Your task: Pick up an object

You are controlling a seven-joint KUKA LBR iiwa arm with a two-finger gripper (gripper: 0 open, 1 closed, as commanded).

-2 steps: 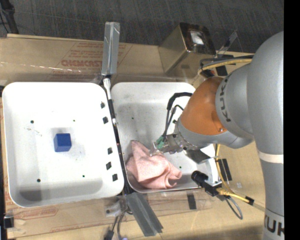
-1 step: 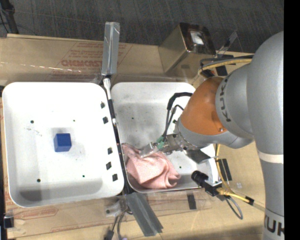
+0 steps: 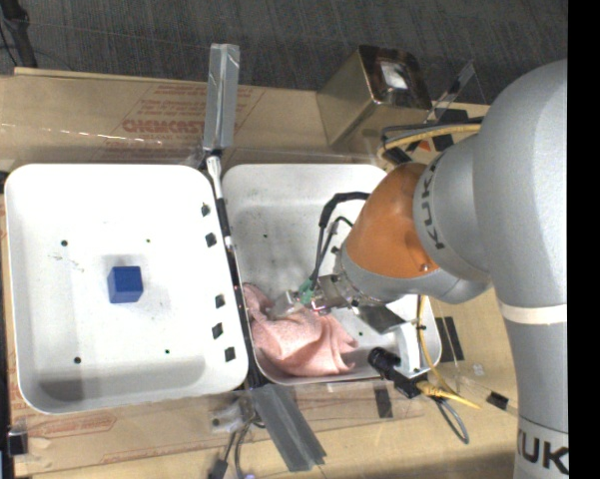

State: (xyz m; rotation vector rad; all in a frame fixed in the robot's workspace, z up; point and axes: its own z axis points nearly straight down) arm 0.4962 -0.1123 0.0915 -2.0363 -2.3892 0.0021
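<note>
Grey arm (image 3: pixel 499 198) loomed over right bin (image 3: pixel 280 198), gripper (image 3: pixel 314 295) low at pink cloth (image 3: pixel 300 339) by front edge; jaw state can't tell. Blue cube (image 3: pixel 126 283) sat mid left bin (image 3: pixel 40 208), room all round

The grey arm (image 3: pixel 499 198) carries the brand name KUKA in dark capital letters, printed sideways on its housing just beside the orange band (image 3: pixel 389 233). At the lower right corner, the letters "UK" from a second such marking show on the arm's base (image 3: pixel 539 407). The flattened cardboard sheet (image 3: pixel 110 118) behind the bins bears faded red printing, upside down and too blurred to read.
</note>
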